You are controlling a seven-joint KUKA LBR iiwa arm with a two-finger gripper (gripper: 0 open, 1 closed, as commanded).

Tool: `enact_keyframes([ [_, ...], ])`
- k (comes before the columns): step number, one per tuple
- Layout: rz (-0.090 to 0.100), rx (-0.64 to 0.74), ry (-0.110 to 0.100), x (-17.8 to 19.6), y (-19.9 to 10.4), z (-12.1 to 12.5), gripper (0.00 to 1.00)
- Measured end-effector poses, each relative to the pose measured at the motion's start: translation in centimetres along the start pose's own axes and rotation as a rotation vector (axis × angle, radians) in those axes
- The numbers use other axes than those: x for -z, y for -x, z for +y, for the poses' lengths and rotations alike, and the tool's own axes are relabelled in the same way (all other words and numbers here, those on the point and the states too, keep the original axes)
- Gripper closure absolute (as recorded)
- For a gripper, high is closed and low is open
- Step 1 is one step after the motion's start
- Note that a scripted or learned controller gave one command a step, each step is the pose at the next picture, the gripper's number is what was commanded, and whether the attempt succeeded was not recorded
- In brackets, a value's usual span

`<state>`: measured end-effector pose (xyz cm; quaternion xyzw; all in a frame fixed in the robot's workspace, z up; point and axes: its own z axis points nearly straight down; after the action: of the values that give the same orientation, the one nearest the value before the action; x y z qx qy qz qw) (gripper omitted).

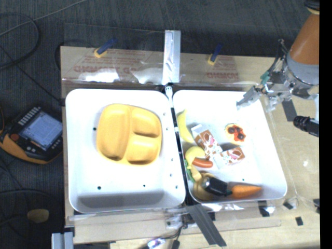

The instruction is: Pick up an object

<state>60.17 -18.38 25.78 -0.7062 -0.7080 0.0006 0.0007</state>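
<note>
The right bin (pixel 275 154) holds several toy foods: a banana (pixel 180 124), a brown-and-white carton (pixel 204 137), a second small carton (pixel 231 156), a red-and-black piece (pixel 235 132), a hot dog (pixel 202 163), a carrot (pixel 245 191) and a black item (pixel 216 185). My gripper (pixel 257 105) hangs over the bin's far right corner, above and to the right of the red-and-black piece. Its fingers are spread and hold nothing. The grey arm with its orange band (pixel 307 35) comes in from the upper right.
The left bin (pixel 78 154) holds a yellow sectioned plate (pixel 128 134). A metal divider (pixel 171 56) stands behind the seam between the bins. An orange-edged handheld device (pixel 33 135) lies on the floor to the left. Bare bench runs along the right.
</note>
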Motion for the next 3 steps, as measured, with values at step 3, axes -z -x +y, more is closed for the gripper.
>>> enact_keyframes([
  [3,0.002,-0.844,0.042,-14.2,-5.0,-3.6,0.0],
])
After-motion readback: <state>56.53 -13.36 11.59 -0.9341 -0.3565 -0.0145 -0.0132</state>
